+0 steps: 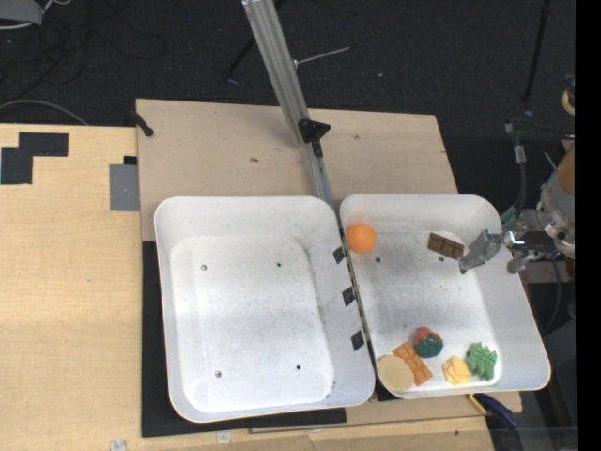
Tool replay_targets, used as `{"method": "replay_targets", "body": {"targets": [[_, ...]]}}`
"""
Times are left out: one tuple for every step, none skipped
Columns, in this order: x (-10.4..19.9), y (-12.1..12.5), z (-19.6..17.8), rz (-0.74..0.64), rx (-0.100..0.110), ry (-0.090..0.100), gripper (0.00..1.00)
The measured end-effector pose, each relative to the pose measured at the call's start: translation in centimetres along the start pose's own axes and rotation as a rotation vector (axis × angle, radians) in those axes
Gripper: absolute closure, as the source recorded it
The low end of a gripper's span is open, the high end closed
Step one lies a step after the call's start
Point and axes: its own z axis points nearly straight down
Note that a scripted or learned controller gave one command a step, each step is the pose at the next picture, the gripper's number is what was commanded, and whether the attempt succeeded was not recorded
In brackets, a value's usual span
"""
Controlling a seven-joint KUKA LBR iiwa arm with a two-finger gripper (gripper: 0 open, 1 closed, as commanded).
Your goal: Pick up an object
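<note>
The hand [486, 249] is at the right bin's [526, 332] edge, and I cannot tell if it grips anything. A brown block [446, 245] lies just beside it. It looks ready to grab. Next, it should drop over the block and squeeze.

Arm [563, 195] is seen at right edge, reaching in approx. level w/ wrist turned leftward. Gripper [496, 252] is held low; two grey fingers [479, 250] are spread apart, nothing gripped betw. them.
</note>
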Motion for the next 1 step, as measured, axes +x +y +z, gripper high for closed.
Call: {"method": "replay_targets", "body": {"targets": [[-0.05,0.06,-0.18,0.001,-0.004,-0.001,0.0]]}}
